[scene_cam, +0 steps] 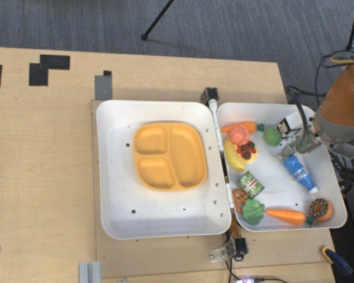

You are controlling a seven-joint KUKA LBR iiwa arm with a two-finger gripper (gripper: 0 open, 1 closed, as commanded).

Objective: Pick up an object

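You're looking at two white bins side by side on the bench: the left bin (115,217) carries a big yellow divided plate (168,155), the right bin (337,184) carries the small stuff, and the arm (345,102) comes in from the right w/ its orange band over that bin's top right corner. Step in hand, as I read it: the approach/descent, pre-grasp. The claw (295,139) sits low over the upper right part of the right bin, just above the blue bottle (299,173), and nothing shows between its tips, so don't count anything as picked. Whether the claw is spread or closed I cannot tell; it's too small and cluttered there. Likely target is the blue bottle: it lies on its side, slanting from upper left to lower right, white cap at the lower right end, bare bin floor on both long sides. Next move prob. calls for lining the claw across the bottle's narrow width, not along it, then dropping down before closing; it's round, so it may roll off if caught off-centre. Other candidates, large to small: banana (233,158) at the bin's left wall w/ a pink toy (240,134) touching above it, carrot (286,216) along the bottom edge, green leafy piece (253,211) just left of it, green ball (272,136) near the claw, donut (320,210) in the bottom right corner.
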